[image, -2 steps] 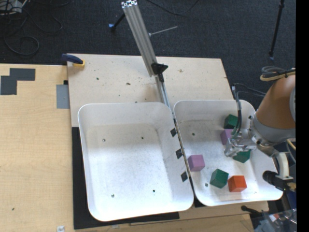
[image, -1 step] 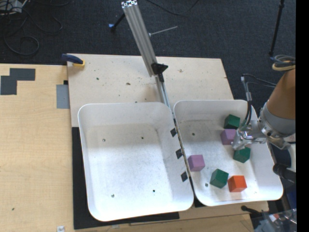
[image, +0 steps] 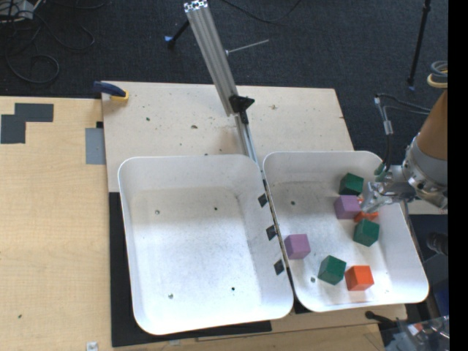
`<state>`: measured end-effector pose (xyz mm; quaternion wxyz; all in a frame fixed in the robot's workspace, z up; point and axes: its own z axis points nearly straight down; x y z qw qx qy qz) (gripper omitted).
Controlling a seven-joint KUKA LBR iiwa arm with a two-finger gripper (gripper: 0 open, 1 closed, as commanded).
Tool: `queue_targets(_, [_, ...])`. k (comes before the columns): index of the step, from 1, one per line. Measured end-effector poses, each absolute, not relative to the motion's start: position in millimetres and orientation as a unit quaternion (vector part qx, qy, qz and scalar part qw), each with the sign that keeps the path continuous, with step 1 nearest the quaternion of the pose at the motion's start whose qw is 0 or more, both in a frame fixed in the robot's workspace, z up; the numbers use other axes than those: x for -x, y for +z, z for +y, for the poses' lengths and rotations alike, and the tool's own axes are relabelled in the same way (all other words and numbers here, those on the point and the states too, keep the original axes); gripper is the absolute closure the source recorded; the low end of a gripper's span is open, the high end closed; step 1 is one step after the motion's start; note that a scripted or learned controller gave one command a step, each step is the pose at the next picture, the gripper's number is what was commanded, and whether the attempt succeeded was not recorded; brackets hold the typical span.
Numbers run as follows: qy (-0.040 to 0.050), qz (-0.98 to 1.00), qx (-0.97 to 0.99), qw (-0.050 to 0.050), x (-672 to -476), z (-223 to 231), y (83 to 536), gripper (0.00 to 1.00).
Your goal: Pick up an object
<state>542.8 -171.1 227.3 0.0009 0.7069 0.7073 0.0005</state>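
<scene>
Right white bin [image: 409, 284], right of frame: the metal two-finger gripper [image: 370, 203] hung low over a crowded cluster, just beside a purple cube [image: 346, 207], a small orange-red piece [image: 368, 216] and two green cubes [image: 352, 183] [image: 366, 232]; its grip could not be told

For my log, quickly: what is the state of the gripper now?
Gripper: cannot be told; it sits low in the right bin, beside the purple cube.

One fixed camera above my desk [image: 219, 115], looking down aslant on two shallow white plastic bins [image: 139, 196]; my arm enters from right.
</scene>
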Motion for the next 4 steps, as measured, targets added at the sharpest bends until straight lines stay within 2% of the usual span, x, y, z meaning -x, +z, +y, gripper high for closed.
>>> queue_targets(1, [0.0003,0.708,-0.707,0.001,-543.2,-172,262,1.0])
queue_targets(2, [-0.0004,0.708,-0.706,-0.002,-548.4,-127,251,1.0])
queue_targets(4, [-0.0007,0.709,-0.706,-0.003,-544.6,-34,256,1.0])
